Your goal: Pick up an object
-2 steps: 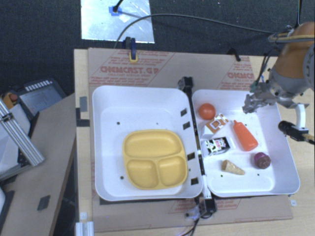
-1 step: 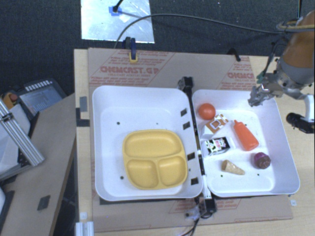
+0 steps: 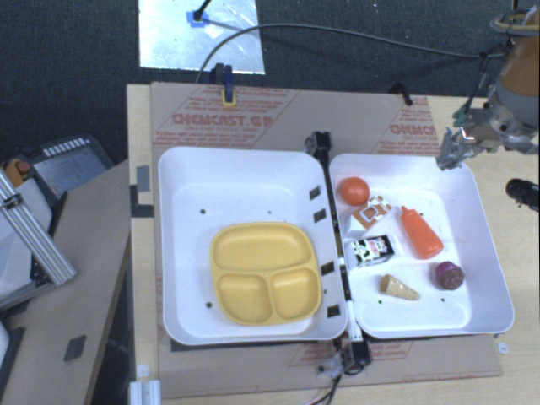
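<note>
The right bin point(image 3: 485, 226) holds an orange-red ball point(image 3: 353, 191), an orange bottle point(image 3: 420, 232), a dark purple round fruit point(image 3: 449, 275), a tan wedge point(image 3: 397, 288), a small orange-and-white card point(image 3: 371, 213) and a black-and-white packet point(image 3: 372, 249). My gripper point(image 3: 450, 153) hangs above the far right corner of that bin, well clear of the objects, with nothing seen between its fingers.
In the left bin point(image 3: 181, 226) lies a yellow three-compartment tray point(image 3: 265, 272). A black divider strip point(image 3: 332, 226) runs between the bins. A cable crosses the back of the bench, and a shiny metal sheet point(image 3: 201, 22) lies beyond it.
</note>
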You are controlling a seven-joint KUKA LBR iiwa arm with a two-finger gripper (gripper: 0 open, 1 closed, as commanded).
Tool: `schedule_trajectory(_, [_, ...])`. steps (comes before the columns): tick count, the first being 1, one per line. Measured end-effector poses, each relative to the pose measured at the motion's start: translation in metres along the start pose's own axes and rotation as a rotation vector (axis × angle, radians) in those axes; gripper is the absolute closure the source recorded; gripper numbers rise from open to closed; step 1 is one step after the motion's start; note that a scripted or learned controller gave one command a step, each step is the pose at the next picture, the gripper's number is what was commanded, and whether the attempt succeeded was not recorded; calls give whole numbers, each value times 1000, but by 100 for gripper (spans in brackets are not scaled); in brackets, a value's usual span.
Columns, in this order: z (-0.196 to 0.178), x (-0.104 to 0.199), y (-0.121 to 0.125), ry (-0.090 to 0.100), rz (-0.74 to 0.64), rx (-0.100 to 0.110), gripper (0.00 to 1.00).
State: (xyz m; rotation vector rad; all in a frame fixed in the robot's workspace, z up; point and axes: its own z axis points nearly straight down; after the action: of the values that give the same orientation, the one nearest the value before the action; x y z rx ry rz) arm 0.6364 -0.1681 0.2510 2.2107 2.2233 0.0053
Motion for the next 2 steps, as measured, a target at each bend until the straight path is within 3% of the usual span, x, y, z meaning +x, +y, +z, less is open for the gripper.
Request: schedule_trajectory(2, [9, 96, -2, 3, -3, 4, 100])
